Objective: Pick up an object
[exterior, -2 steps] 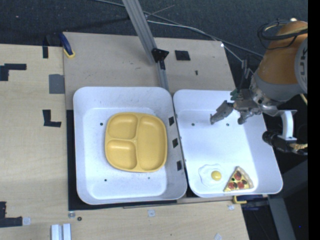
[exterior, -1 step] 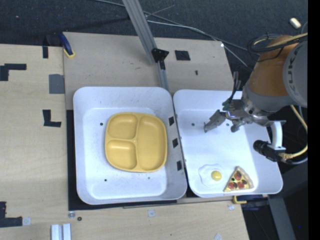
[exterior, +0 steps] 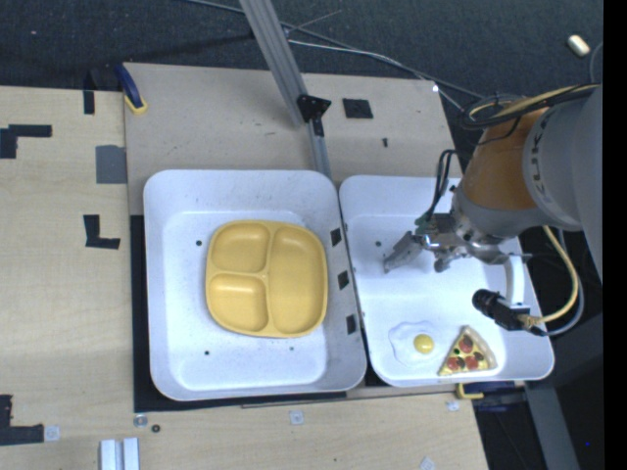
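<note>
Triangular red-topped toy pizza slice (exterior: pixel 467 352) near edge, right white bin (exterior: pixel 367 213) — white fried egg toy (exterior: pixel 415 342) just left. Gripper (exterior: pixel 407 253) above, fingers spread — nothing between.

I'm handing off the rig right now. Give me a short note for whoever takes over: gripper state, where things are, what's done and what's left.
Gripper: open, holding nothing, over the right bin in its upper half, above bare floor.
Fried egg toy and pizza slice toy: lying side by side at the near edge of the right bin, well away from the gripper.
Yellow divided plate: flat in the middle of the left bin.
Done: nothing picked up yet.
Left: move over one item, likely the egg or pizza as nearest, descend, close, lift.
</note>
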### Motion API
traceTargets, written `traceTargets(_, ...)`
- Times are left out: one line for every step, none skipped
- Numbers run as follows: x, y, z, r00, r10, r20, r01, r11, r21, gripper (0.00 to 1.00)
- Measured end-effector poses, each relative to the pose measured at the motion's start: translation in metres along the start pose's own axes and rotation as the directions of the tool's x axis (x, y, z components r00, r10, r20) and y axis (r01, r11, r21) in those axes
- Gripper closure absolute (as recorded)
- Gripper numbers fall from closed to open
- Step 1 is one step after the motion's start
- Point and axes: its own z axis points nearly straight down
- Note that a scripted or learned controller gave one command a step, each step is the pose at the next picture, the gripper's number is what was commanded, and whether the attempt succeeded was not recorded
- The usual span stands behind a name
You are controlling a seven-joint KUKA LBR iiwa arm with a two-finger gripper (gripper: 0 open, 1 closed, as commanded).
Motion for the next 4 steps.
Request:
traceTargets(0.0,0.0,-0.013,1.0,-0.001,0.0,0.001,1.0,-0.002,1.0)
traceTargets(-0.009,-0.002,-0.066,1.0,0.001,0.001,-0.001,1.0,-0.008,1.0)
traceTargets(-0.009,-0.002,-0.119,1.0,0.0,0.001,0.0,1.0,-0.01,1.0)
traceTargets(0.044,-0.009,-0.126,1.0,-0.005,-0.002,0.005,1.0,-0.005,1.0)
